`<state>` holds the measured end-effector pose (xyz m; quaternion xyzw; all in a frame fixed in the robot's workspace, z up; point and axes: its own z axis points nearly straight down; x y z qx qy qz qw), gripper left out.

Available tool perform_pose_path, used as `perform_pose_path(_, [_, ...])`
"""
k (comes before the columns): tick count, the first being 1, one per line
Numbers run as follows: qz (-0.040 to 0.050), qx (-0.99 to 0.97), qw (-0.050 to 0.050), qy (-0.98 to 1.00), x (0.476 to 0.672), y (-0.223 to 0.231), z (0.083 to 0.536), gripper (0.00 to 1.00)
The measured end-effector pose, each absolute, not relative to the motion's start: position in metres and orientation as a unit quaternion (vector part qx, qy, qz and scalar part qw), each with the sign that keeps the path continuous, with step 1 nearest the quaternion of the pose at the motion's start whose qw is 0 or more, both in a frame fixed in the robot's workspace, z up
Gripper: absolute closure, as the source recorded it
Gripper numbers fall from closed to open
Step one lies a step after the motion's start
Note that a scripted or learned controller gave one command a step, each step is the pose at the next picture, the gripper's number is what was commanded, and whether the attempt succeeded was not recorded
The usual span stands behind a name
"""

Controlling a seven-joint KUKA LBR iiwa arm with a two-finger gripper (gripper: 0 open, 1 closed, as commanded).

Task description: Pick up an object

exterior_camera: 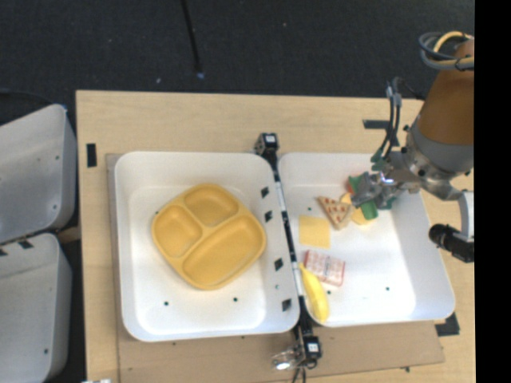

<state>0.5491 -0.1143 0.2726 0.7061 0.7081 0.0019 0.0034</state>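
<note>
The right bin [415, 294] holds several small items: a pizza slice toy [335, 210], a yellow cheese square [314, 232], a red-and-white packet [325, 268], a yellow banana [315, 296] along the left wall, and a green-and-yellow piece [366, 212]. My gripper [372, 191] hangs low over the bin's upper middle, right above the green-and-yellow piece and just right of the pizza slice. Nothing shows between its fingers.
The left bin [136, 294] carries a yellow three-compartment plate [209, 234]. A black divider rail [281, 230] with clips runs between the bins. The grey arm with its orange band [447, 110] enters from the upper right. Grey chairs [32, 182] stand at the left.
</note>
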Motion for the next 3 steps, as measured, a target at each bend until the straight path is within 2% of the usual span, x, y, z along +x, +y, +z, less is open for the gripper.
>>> perform_pose_path(2, [0.0003, 0.705, 0.000, 0.709, 0.545, -0.017, 0.270, 1.00])
perform_pose_path(3, [0.0006, 0.705, 0.001, 0.709, 0.551, 0.031, 0.270, 1.00])
